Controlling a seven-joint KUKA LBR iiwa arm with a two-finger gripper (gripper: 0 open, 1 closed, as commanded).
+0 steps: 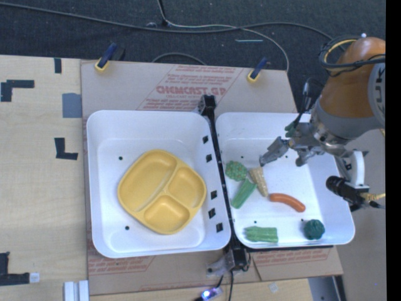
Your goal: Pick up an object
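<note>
My gripper (289, 155) hangs open over the upper middle of the right bin (247, 125), with its two dark fingers spread apart and nothing between them. Below it lie several toy foods: a green broccoli piece (235, 170), a green pod (242, 194), a pale corn cob (259, 180) and an orange sausage (287, 201). A light green block (261, 234) and a dark green ball (314, 229) rest near the bin's front edge. The corn cob is the closest, just left of and below the left finger.
The left bin (100, 168) holds a yellow divided plate (162, 190). A black divider (215, 162) runs between the bins. Two clamps, one (105, 57) and another (257, 70), sit at the cardboard's back edge. Cables cross the dark floor behind.
</note>
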